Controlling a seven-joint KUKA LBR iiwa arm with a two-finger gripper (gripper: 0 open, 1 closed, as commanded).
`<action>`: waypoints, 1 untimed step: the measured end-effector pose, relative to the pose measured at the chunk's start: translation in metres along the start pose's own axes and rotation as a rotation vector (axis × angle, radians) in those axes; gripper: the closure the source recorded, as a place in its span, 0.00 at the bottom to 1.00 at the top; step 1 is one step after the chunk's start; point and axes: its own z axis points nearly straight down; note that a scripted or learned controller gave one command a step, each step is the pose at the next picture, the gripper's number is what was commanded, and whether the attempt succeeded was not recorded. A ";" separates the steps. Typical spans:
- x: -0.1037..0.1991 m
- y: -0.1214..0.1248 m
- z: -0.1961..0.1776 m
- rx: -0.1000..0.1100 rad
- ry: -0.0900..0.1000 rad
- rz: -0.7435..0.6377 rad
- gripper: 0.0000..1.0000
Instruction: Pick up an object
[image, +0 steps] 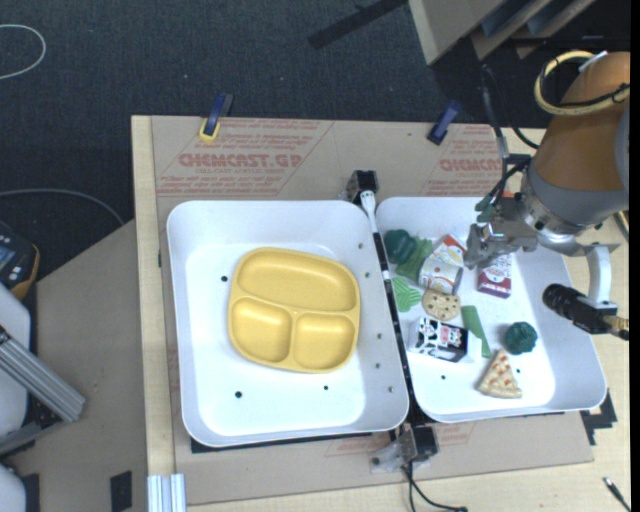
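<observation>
Yellow plastic three-compartment plate (295, 307) sits in the middle of the left white bin (200, 390), and in the right white bin (570, 385) we log a cluster of small toy food items: a dark green leafy piece (402, 246), a small white carton (441, 268), a round cookie (440, 305), a black-and-white patterned block (441, 339), a pizza slice (499, 377), a dark green round piece (520, 337) and a red-and-white packet (496, 277). Farther right, we note the grey two-finger gripper (487, 245) hanging low over the bin's upper part, between the white carton and the red-and-white packet, close to both. We cannot tell how far it is spread or whether it has hold of anything.
</observation>
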 end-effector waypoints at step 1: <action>0.010 0.016 -0.007 0.000 0.000 0.002 1.00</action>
